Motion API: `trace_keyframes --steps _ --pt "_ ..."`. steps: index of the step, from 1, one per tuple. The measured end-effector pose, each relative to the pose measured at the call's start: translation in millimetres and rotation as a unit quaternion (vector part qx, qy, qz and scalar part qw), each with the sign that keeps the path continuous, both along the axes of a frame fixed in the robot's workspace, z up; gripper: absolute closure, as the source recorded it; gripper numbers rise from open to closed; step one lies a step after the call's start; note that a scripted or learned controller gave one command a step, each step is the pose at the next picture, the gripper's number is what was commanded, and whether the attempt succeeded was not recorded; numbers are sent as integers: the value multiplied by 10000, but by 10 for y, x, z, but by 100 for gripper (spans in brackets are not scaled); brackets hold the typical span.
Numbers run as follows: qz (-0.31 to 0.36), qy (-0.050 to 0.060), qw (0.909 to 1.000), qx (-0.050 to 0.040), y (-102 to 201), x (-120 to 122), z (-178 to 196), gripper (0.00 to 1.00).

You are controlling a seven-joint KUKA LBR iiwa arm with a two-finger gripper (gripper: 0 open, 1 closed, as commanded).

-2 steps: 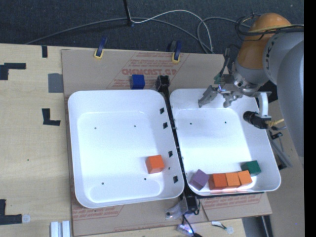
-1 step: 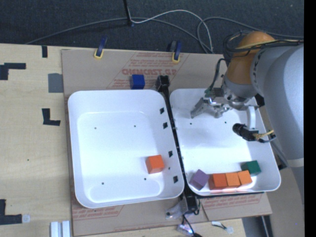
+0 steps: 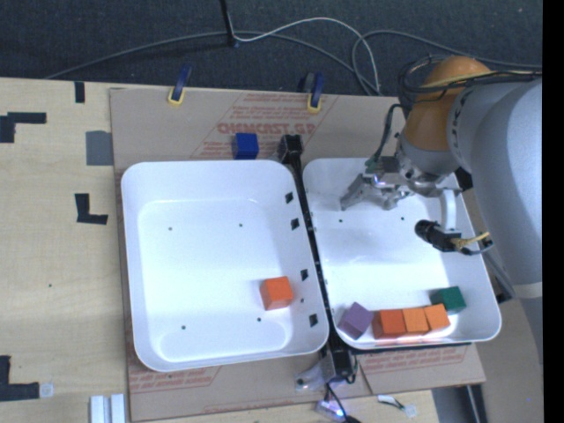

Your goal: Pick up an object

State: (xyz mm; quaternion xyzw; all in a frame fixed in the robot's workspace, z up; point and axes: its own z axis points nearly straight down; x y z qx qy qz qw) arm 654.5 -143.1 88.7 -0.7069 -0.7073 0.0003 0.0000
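Arm: grey KUKA iiwa arm [image 3: 511, 174], entering from the right edge of the camera view, its bulky grey link filling the upper right.
Wrist band: orange section [image 3: 434, 104] above the wrist, seen from above, tilted toward the left.
Cabling: dark cables loop over the orange section.
Gripper: gripper [image 3: 366, 190] at the arm's left end, metallic, pointing left and downward, nothing visible between its parts.

My big grey arm [image 3: 515, 183] runs off the right edge. It hides part of the right bin's [image 3: 352, 179] rim.
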Motion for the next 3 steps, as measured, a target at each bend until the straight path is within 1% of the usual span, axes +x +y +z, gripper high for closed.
trace_keyframes --steps 1,2,3 --pt "4 -3 10000 -1 3 2 103 100" --pt "0 -25 10000 -1 14 5 733 100" --pt "-1 -17 10000 0 15 10 1154 100"
